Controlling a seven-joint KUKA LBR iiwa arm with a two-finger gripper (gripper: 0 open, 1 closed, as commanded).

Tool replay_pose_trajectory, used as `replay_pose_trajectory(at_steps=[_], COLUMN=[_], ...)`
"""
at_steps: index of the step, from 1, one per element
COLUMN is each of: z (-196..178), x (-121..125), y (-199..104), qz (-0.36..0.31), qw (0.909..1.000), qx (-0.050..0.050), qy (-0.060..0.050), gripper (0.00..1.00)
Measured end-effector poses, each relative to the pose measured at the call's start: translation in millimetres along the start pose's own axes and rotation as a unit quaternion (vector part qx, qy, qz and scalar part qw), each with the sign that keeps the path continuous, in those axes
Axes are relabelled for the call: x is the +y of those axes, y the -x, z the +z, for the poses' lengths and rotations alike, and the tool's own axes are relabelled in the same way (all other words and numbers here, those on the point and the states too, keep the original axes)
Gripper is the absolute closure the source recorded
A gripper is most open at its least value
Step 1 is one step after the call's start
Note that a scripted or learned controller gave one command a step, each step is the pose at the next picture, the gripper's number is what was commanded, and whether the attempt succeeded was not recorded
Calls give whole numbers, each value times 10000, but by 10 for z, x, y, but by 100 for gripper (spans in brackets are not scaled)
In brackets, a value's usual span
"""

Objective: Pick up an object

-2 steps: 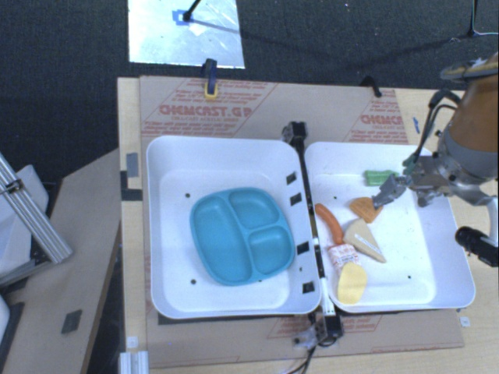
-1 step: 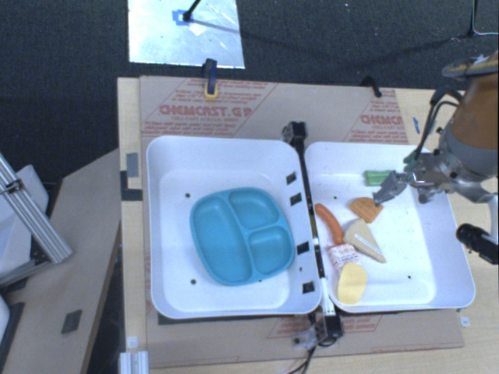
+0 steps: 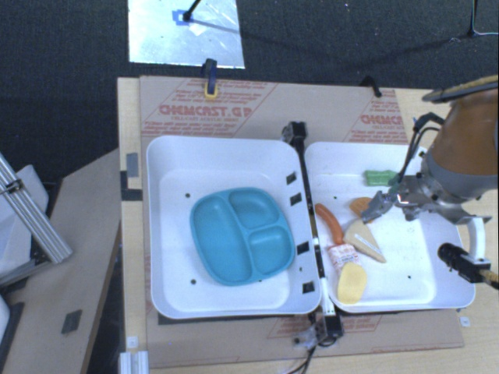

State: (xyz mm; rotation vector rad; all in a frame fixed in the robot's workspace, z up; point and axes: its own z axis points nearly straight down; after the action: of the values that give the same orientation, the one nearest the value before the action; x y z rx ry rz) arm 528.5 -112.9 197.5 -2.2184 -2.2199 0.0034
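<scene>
1. The setting is a bench [image 3: 257, 100] covered with a printed cardboard sheet, on a dark carpeted floor; two shallow white bins sit on it side by side, clipped together along a black centre seam.
2. Nearest the camera in the right bin [image 3: 390, 298], a pale yellow rounded piece [image 3: 352, 283] lies by the front wall, its long axis running roughly front to back.
3. Just behind it and touching its upper end sits a small red-and-white packet [image 3: 341, 254].
4. Beside the packet, a cream wedge-shaped item [image 3: 365, 241] lies with its long axis diagonal, the narrow tip pointing toward the front right.
5. An orange sausage-shaped item [image 3: 330, 221] lies near the seam, its long axis diagonal from rear left to front right.
6. A small tan-orange piece [image 3: 360, 206] sits behind the wedge, just beside the gripper [image 3: 376, 208].
7. The gripper reaches in from the right and hangs low over the bin; whether its fingers are spread or closed cannot be told, and nothing is seen between them.
8. A green block [image 3: 380, 178] lies further back, long axis left to right.
9. The left bin [image 3: 168, 232] holds a blue divided tray [image 3: 242, 234], lying flat.
10. Beyond the bench, a silver sheet [image 3: 185, 20] lies on the floor.
</scene>
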Motion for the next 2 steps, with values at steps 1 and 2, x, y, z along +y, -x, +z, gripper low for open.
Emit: replay_pose_trajectory(at_steps=[1,2], z=[547,1059], x=[-41,-32], y=[95,94], qz=[1,-1], qw=[10000,10000], qx=[-2,-3], qy=[1,22], gripper=[0,0])
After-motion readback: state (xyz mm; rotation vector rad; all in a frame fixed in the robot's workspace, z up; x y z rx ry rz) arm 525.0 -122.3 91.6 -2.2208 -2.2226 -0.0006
